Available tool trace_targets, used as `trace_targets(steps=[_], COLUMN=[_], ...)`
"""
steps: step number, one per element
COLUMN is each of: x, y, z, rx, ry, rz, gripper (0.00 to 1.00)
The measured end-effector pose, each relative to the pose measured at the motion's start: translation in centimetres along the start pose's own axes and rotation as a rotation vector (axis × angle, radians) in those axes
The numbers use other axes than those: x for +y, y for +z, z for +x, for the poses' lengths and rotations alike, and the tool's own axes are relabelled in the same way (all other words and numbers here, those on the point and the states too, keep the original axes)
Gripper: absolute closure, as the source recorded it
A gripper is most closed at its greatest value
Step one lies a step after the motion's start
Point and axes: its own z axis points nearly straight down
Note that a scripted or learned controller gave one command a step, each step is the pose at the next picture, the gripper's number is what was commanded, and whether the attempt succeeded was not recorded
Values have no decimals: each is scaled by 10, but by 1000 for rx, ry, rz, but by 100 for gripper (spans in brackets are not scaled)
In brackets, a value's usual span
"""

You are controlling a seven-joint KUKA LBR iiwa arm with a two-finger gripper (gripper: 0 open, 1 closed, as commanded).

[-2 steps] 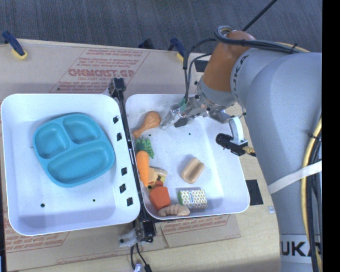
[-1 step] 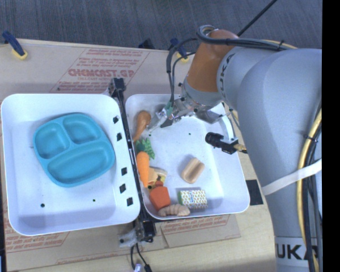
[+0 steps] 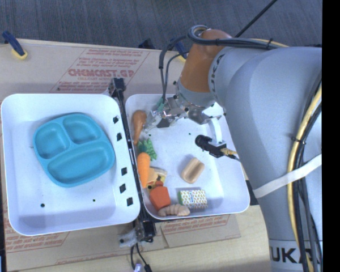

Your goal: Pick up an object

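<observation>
While the grey arm (image 3: 272,112) reached in from the right of the frame, its gripper (image 3: 165,113) hung over the upper left corner of the right bin (image 3: 232,180), just beside a brown bread roll (image 3: 138,123) lying along that bin's left wall. Whether the pincer was open or closed could not be told, since the parts were too small and cluttered to read. Below the roll, down the left side of the bin, lay a green leafy piece (image 3: 148,149), a carrot (image 3: 143,169), an orange-red block (image 3: 159,197) and a pale shrimp-like piece (image 3: 174,211) at the bottom edge. Near the middle sat a tan loaf-shaped piece (image 3: 192,169), and below it a patterned box (image 3: 192,198). A blue divided plate (image 3: 73,148) rested in the left bin (image 3: 17,208).
</observation>
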Motion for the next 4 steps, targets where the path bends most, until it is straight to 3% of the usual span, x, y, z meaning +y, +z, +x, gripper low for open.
trace_targets(steps=[1, 2, 3, 4], x=[-4, -2, -2, -46], y=[4, 1, -10, -92], z=[2, -23, -22, 11], rx=[6, 11, 12, 12], ry=[280, 548, 542, 516], rz=[17, -8, -6, -9], gripper=[0, 0, 100, 100])
